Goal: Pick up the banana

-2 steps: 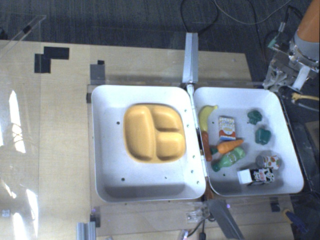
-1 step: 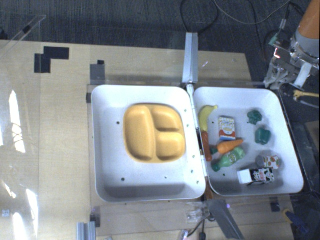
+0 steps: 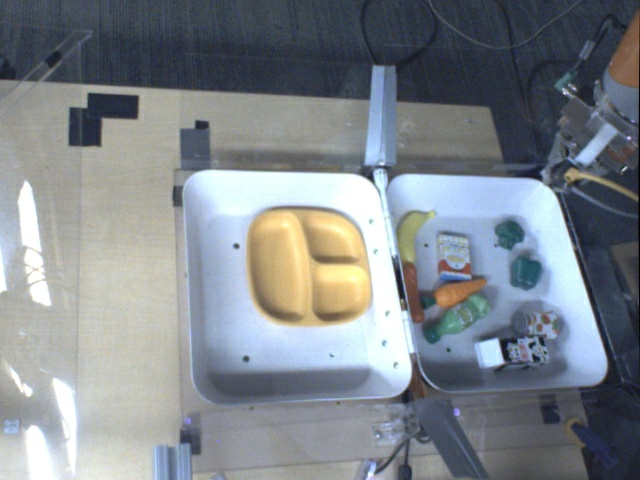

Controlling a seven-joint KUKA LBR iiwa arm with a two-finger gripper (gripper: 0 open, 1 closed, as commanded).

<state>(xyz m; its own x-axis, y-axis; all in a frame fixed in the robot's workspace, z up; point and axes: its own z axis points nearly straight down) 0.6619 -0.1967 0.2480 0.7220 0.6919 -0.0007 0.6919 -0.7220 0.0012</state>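
My gripper [image 3: 590, 133], can't tell its state, hangs off the right bin's [image 3: 560, 208] top right corner, banana [image 3: 413, 231] lying lengthwise along the left wall.

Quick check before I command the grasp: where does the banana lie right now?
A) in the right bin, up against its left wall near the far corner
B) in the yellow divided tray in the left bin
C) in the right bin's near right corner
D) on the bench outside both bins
A: the banana lies in the right bin, by its left wall, left of the small carton and above the carrot.
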